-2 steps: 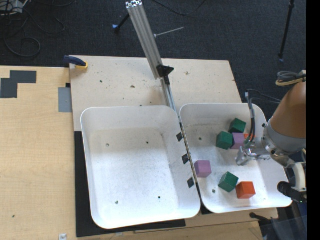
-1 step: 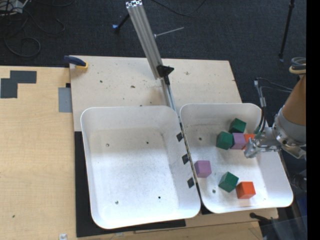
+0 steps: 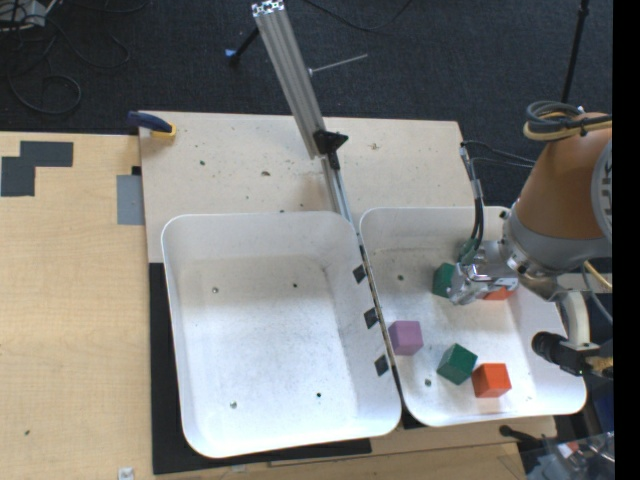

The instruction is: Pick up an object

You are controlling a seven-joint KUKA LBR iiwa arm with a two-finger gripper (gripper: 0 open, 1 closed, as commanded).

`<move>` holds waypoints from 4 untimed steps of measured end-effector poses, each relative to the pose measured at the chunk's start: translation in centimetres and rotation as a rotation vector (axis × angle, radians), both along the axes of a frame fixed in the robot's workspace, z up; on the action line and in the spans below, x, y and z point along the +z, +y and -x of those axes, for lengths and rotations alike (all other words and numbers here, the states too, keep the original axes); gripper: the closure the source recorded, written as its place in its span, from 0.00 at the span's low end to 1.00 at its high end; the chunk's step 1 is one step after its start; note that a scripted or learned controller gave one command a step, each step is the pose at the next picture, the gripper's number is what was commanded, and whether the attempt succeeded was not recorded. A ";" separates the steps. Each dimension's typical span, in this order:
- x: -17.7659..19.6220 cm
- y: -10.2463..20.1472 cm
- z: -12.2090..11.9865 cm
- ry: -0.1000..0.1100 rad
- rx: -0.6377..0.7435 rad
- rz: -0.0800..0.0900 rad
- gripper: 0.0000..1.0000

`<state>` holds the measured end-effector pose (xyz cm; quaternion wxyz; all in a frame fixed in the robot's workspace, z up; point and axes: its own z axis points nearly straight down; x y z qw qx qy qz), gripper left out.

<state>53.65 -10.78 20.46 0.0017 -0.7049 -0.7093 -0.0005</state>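
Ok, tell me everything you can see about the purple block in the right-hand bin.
The purple block is a small, matte, pale-purple cube, looking like foam or painted wood. It sits flat on the floor of the right bin, close to the wall shared with the left bin, turned slightly askew. Nothing touches it: the green block and orange block lie apart from it toward the near edge, and the gripper is farther back.

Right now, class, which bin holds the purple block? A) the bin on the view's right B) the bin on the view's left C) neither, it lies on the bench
A: the purple block lies on the floor of the right bin, just beyond the divide from the left bin.
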 end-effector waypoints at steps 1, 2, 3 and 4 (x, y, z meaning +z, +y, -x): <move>0.4 3.8 -2.1 0.000 -0.003 0.001 1.00; 1.9 9.1 -4.3 -0.001 -0.002 0.002 1.00; 3.1 14.0 -6.1 -0.001 -0.003 0.003 1.00; 3.8 18.8 -8.3 -0.001 -0.003 0.003 1.00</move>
